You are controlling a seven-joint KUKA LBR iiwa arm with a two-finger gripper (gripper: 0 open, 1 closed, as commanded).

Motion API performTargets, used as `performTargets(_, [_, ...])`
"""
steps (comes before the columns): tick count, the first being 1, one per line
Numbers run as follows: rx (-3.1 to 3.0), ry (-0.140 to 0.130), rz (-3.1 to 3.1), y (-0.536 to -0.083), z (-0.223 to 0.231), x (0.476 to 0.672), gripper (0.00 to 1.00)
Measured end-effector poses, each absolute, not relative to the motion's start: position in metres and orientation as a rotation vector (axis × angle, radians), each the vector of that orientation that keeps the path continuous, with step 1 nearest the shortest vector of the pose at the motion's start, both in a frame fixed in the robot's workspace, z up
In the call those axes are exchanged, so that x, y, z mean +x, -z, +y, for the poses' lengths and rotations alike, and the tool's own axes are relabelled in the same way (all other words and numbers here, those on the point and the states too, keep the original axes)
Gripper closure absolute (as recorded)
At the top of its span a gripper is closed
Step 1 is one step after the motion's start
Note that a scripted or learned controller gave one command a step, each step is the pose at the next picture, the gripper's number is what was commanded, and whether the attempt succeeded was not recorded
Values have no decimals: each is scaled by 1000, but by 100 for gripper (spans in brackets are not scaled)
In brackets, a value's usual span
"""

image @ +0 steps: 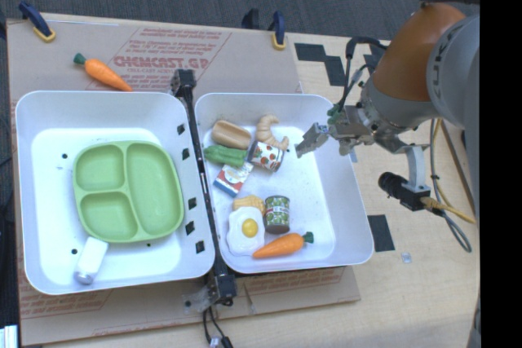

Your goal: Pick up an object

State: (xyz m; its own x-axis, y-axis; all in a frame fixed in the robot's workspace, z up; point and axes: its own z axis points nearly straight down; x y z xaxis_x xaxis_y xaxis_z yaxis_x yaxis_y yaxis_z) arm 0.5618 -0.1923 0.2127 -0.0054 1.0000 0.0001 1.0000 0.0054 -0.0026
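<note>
End effector (pixel 313 139) hovers over right bin (pixel 347 208), upper right part, nothing between fingers; open or closed, you cannot tell. Nearest target: small can (pixel 267 156), just left, touching croissant (pixel 267 126). Descend straight, straddle can only, avoid neighbours.

green divided plate (pixel 128 190) in left bin (pixel 33 175) | white bottle (pixel 90 261) beside it | carrot (pixel 102 72) on cardboard (pixel 163 53)

Robot lab: clamped cardboard (pixel 163 53) on bench, toy food in bins (pixel 342 216).

Grey arm reaching from right, claw (pixel 312 139) pointing left, empty
</note>
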Motion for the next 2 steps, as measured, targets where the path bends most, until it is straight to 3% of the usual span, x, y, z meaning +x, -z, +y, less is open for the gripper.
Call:
performTargets(1, [-2220, 4, -2236, -97, -212, 626, 0])
performTargets(2, [-2215, 5, -2240, -107, -211, 626, 100])
